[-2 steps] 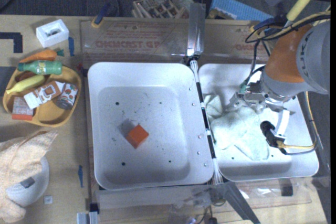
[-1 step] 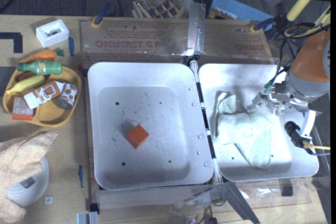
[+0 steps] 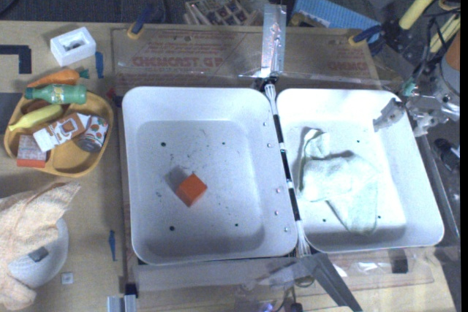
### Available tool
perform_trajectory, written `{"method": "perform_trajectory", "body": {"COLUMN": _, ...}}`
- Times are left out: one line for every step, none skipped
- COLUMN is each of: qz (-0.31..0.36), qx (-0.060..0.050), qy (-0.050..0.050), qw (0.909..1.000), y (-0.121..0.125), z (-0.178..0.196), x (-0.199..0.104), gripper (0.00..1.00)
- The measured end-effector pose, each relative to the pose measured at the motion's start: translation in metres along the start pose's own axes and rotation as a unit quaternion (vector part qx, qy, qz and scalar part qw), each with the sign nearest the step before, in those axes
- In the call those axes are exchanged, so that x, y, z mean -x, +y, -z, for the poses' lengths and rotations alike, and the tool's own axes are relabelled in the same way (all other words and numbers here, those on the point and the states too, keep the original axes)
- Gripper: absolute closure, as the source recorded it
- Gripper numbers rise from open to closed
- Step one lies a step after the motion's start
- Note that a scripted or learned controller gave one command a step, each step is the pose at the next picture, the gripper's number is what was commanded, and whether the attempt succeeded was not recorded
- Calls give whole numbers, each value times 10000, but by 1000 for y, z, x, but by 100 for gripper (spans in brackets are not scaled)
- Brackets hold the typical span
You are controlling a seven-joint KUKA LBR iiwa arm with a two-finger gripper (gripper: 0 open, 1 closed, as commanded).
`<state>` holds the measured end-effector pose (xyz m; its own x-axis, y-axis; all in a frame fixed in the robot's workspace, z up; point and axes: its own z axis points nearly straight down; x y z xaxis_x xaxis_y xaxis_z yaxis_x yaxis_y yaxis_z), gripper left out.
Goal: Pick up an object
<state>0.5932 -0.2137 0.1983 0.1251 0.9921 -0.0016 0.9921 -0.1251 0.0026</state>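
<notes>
A small orange cube [image 3: 192,190] lies on the floor of the left white bin [image 3: 146,113], a little left of the bin's middle. A crumpled white cloth [image 3: 338,179] is spread across the middle of the right white bin [image 3: 424,215]. My gripper [image 3: 386,118] hangs over the right bin's upper right corner, above the rim and apart from both cloth and cube. It sits well to the upper right of the cloth. Nothing shows in its grasp.
Left of the bins stands a yellow bowl [image 3: 80,161] holding toy food and packets. A small white box [image 3: 73,46] sits behind it, and a tan cloth [image 3: 33,219] lies at the front left. Cables and clutter crowd the back right.
</notes>
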Motion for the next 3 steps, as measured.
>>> {"method": "perform_trajectory", "body": {"qz": -671, "qx": 1, "qy": 1, "qw": 9977, "y": 33, "z": -39, "x": -71, "gripper": 0}}
{"method": "perform_trajectory", "body": {"qz": 131, "qx": -25, "qy": 10, "qw": 9999, "y": 20, "z": -96, "x": -89, "gripper": 0}}
{"method": "perform_trajectory", "body": {"qz": -147, "qx": 4, "qy": -3, "qw": 9999, "y": 61, "z": -15, "x": -10, "gripper": 0}}
